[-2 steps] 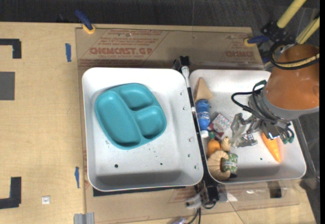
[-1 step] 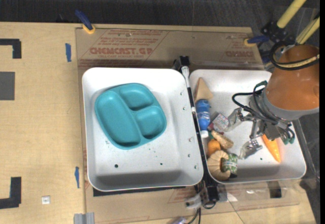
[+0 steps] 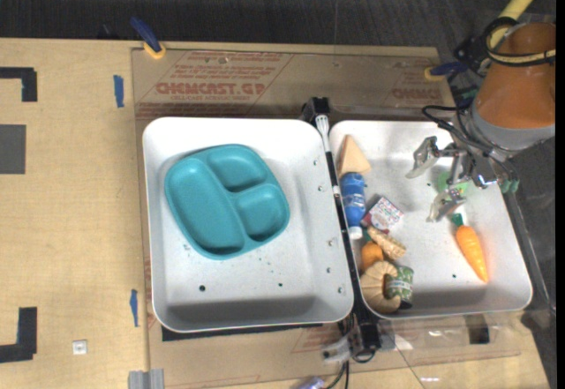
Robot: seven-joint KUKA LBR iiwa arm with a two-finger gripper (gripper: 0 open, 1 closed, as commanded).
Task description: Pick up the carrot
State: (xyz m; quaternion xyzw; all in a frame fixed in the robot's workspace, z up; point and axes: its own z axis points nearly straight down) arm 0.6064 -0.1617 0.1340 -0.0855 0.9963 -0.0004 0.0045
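The carrot (image 3: 470,251) is orange with a green top and lies near the right wall of the right bin (image 3: 415,140), pointing toward the front. My gripper (image 3: 438,179) hangs over the same bin, just behind and left of the carrot's green end. It is open, with bare bin floor between its fingers. One fingertip (image 3: 448,199) is close to the carrot's top, and I cannot tell whether they touch.
Along the right bin's left wall lie a tan wedge (image 3: 352,154), a blue bottle (image 3: 353,198), a small packet (image 3: 385,213) and a pile of play food (image 3: 385,275). A teal divided plate (image 3: 228,198) sits in the left bin (image 3: 168,281).
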